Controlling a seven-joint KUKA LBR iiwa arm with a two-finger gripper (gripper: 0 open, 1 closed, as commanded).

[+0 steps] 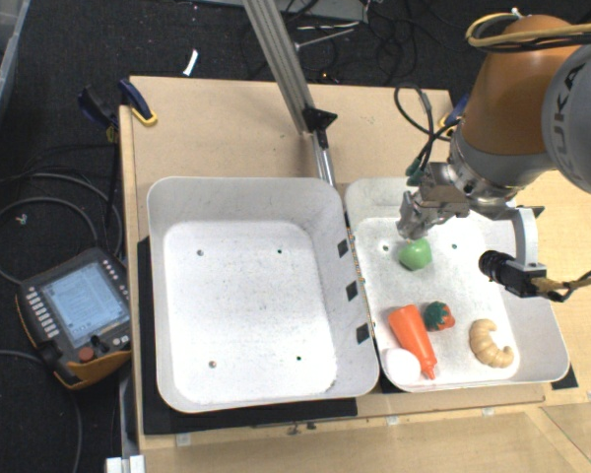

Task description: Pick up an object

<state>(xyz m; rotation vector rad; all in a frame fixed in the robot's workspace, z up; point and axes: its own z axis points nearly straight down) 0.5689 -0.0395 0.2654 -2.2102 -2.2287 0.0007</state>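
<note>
At the near edge of the right bin, a tan croissant-shaped toy lies beside an orange carrot, whose white end sits against the front wall; a small red-and-green piece rests just beside the carrot's upper end. Farther in, a green round object sits on the bin floor, directly below the fingers of the gripper, which point down and appear to touch or nearly touch its top. How far the fingers are spread cannot be told from this angle, and nothing is seen clamped between them. The grey arm with its orange band reaches in from the right, bent downward over the bin, cables looping over it. The left bin lies alongside on the wooden surface. A handheld control pendant rests on the dark floor to the left.
</note>
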